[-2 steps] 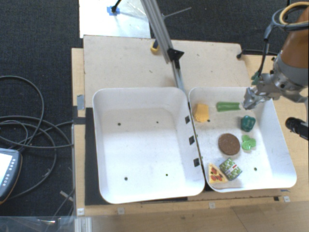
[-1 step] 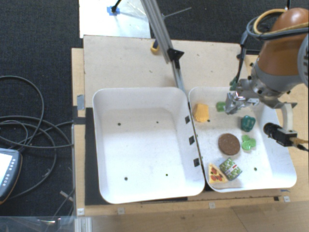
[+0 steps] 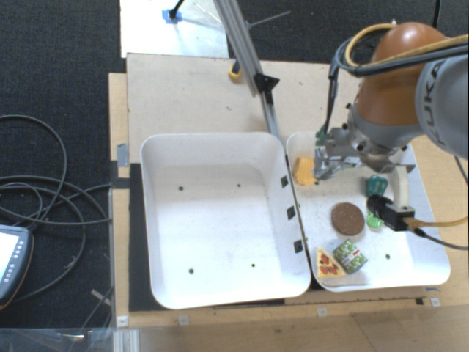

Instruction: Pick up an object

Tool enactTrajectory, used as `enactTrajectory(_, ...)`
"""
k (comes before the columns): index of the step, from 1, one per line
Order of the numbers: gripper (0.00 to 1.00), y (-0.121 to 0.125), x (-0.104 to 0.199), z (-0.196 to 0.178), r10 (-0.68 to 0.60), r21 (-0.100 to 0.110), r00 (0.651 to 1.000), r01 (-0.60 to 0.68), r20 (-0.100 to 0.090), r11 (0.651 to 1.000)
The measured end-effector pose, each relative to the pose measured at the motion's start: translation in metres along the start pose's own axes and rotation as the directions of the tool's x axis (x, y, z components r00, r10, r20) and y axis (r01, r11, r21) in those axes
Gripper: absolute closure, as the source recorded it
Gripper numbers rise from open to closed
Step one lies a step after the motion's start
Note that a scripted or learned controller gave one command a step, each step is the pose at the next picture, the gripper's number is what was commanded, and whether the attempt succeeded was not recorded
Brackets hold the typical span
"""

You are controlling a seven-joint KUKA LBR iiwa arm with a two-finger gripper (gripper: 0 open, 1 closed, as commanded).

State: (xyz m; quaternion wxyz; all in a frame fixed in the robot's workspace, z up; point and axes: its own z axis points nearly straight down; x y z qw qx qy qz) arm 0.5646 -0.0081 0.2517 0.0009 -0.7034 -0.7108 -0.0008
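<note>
Gripper (image 3: pixel 320 169) in right bin (image 3: pixel 432 266), finger state impossible to tell, yellow piece (image 3: pixel 303 171) touching at its nine o'clock, brown disc (image 3: pixel 347 218) at five o'clock

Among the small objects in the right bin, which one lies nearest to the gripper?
The yellow-orange piece, beside the gripper at the bin's left wall. The brown disc and pizza slice lie farther toward the front.
</note>
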Motion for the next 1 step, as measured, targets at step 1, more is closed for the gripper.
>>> enactTrajectory(1,1.00,-0.0073,0.0570,0.0141,-0.001,0.000,1.000,0.001,-0.001,1.000)
